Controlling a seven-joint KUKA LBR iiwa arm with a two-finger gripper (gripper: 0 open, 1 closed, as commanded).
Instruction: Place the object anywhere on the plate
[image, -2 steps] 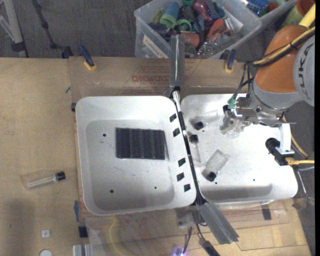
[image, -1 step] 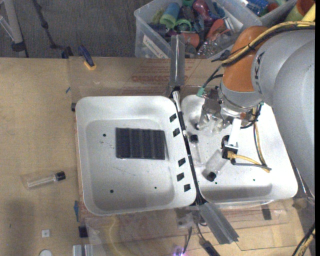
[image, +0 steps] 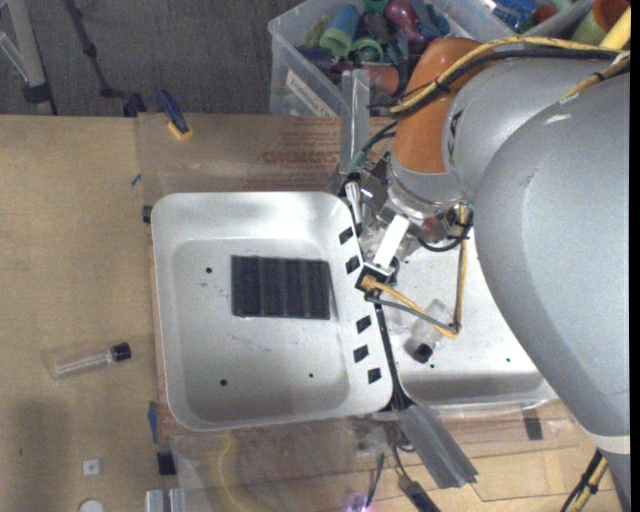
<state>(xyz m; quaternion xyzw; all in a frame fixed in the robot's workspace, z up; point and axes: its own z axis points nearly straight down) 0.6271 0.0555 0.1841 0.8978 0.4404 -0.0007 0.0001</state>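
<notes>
A dark ribbed rectangular plate (image: 281, 287) lies flat in the middle of the left bin (image: 200, 380). A small clear object with a black end (image: 420, 347) rests on the floor of the right bin (image: 485, 345), near its left wall. My gripper (image: 422, 222) hangs below the orange band, over the far left part of the right bin and close to the wall between the bins. The wrist and the big grey arm hide most of it. It is above and behind the small clear object, with nothing seen held in it.
A clear vial with a black cap (image: 88, 358) lies on the wooden bench left of the bins. A clear tub of colourful things (image: 340, 45) stands behind the bins. The arm covers much of the right bin.
</notes>
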